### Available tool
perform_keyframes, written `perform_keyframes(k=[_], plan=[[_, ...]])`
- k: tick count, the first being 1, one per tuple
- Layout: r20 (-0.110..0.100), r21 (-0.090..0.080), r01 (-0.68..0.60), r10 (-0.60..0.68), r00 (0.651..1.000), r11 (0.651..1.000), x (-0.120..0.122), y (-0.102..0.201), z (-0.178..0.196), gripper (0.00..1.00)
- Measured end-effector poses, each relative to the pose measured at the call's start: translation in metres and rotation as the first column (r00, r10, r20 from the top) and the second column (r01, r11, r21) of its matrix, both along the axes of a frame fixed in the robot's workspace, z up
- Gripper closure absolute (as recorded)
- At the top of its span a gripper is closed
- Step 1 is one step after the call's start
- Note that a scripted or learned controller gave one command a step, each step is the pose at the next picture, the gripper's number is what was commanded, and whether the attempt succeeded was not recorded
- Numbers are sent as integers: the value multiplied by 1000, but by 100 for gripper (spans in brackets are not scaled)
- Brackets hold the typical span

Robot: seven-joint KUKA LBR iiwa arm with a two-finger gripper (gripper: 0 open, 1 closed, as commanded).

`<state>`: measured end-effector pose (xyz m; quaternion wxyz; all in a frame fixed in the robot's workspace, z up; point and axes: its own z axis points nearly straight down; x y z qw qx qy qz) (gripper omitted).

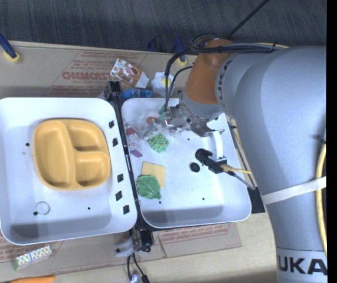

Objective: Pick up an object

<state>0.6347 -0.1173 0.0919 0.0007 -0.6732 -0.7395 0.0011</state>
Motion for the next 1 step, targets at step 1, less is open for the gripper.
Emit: perform_keyframes(k=[1], plan=[[-2,3,-197,197,980,980,-114,2,7,0]])
